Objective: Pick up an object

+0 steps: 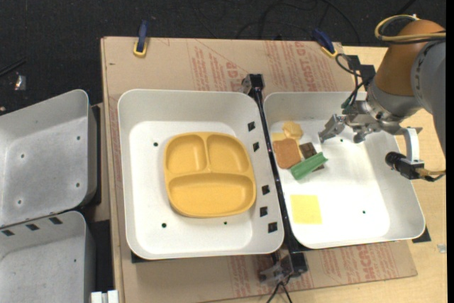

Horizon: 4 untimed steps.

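Nearest, a flat yellow square (306,209) lies in the right bin (397,220). Beyond it, a green block (308,167), brown slab (286,152), small dark piece (307,150) and pale round bit (292,130) cluster together, partly overlapping. Left, a glossy yellow tray (210,174). Farther right, the gripper (345,131) hovers with fingers spread, nothing between them; the arm is cut off.

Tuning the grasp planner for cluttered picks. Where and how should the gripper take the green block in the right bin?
Probably from above, across the green block's short sides at its right end. It lies flat and tilted, its left end against the brown piece, while white floor of the right bin shows beside its right end.
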Each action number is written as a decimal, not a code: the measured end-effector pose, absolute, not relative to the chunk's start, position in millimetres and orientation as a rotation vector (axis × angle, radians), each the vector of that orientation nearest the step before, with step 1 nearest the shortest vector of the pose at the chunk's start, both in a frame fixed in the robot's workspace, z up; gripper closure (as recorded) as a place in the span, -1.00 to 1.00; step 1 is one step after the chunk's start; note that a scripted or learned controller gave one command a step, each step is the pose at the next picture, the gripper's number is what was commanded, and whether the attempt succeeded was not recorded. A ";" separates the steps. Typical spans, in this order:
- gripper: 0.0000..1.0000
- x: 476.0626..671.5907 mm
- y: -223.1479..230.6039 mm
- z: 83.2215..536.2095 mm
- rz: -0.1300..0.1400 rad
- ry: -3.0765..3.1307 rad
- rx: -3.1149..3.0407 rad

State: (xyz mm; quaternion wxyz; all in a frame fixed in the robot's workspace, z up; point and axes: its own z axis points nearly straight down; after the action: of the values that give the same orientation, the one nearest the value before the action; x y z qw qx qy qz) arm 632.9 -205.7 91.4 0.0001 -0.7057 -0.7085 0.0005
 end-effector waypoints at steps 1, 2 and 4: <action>1.00 634.1 -205.8 103.6 -0.001 -2.230 -2.218; 1.00 639.5 -202.0 148.4 -0.004 -2.229 -2.222; 1.00 652.4 -187.7 248.4 -0.006 -2.231 -2.222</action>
State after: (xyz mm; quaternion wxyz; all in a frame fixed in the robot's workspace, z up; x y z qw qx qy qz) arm 652.4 -187.7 248.4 -0.0033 -0.7057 -0.7085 -0.0018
